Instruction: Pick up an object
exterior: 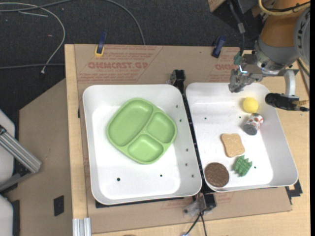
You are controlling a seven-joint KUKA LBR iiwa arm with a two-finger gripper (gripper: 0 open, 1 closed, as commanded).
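Above the right bin's far edge, the gripper hangs over bare white floor, with nothing seen between its fingers; whether they stand open or closed cannot be told at this size and angle. Candidate objects lie in this bin: a yellow ball nearest the gripper, a small can just beyond it, a toast slice mid-bin, a green toy and a brown disc near the front edge. Left bin holds a green divided plate.

Risks, as judged: a descent from this position would meet empty floor, since no object lies beneath the fingers. The ball could roll from a closing grip. Ball and can sit close together, so a finger might strike the can. The flat toast and disc offer little height to grasp.

Obscured: the arm's upper part is cut off at the frame edge; the can's markings are unreadable; the green toy's form is indistinct.
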